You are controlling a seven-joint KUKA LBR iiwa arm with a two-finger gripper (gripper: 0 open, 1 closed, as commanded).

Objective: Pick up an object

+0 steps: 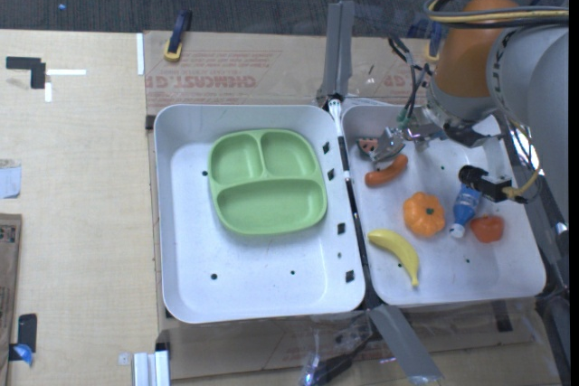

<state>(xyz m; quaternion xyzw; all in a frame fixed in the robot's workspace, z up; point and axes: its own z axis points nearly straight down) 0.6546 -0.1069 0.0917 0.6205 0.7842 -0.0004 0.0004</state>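
The sausage [386,171] lies at the right bin's [452,285] upper left, touching my pincer [391,143], whose opening I cannot tell. The bin wall and a small brown thing [367,145] crowd it; I may nudge it away instead of catching it.

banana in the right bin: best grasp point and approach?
Grip the banana at mid-body, coming straight down from above. It lies flat on the right bin floor, running diagonally from upper left to lower right, so the tool's fingers should close across its narrow width, at right angles to that line. The pumpkin sits just above it, so probably favour the lower half.
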